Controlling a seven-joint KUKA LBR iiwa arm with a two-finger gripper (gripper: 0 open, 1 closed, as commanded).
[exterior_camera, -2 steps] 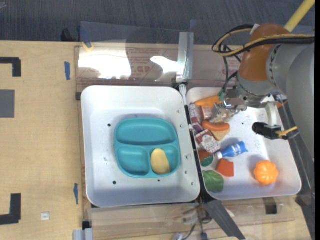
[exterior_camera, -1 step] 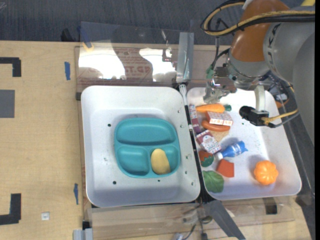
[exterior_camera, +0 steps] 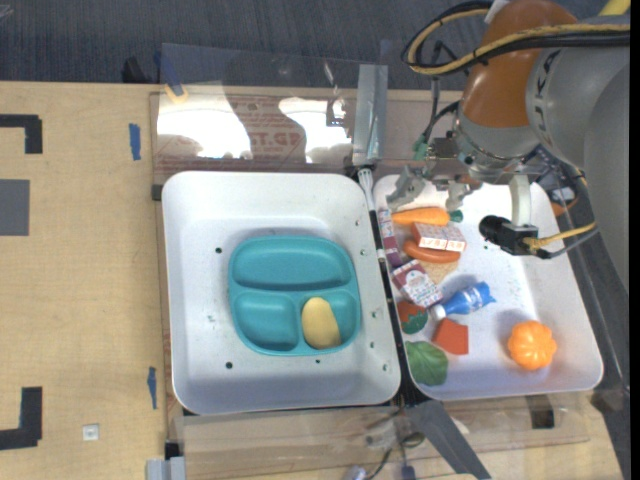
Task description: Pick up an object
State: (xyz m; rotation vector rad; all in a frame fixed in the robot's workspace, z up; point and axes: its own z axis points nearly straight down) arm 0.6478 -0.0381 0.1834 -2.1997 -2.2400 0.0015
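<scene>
Camera view, from above at a slant.

Left bin [exterior_camera: 190,268]: white, shallow; holds a teal divided tray [exterior_camera: 285,273]. A yellow potato [exterior_camera: 320,322] lies in the tray's lower right compartment.

Right bin [exterior_camera: 570,338]: white, shallow. Contents, crowded along its left side: carrot [exterior_camera: 425,215], sausage [exterior_camera: 432,251] just below it, small red-and-white packets [exterior_camera: 418,284], blue bottle [exterior_camera: 466,299], red block [exterior_camera: 452,337], green leafy piece [exterior_camera: 428,362]. An orange pumpkin [exterior_camera: 531,344] sits apart, lower right.

Arm [exterior_camera: 560,78]: grey with orange band, reaching over the right bin's upper end. Gripper [exterior_camera: 432,190]: just above the carrot; whether its tips are apart or together, cannot tell.
</scene>
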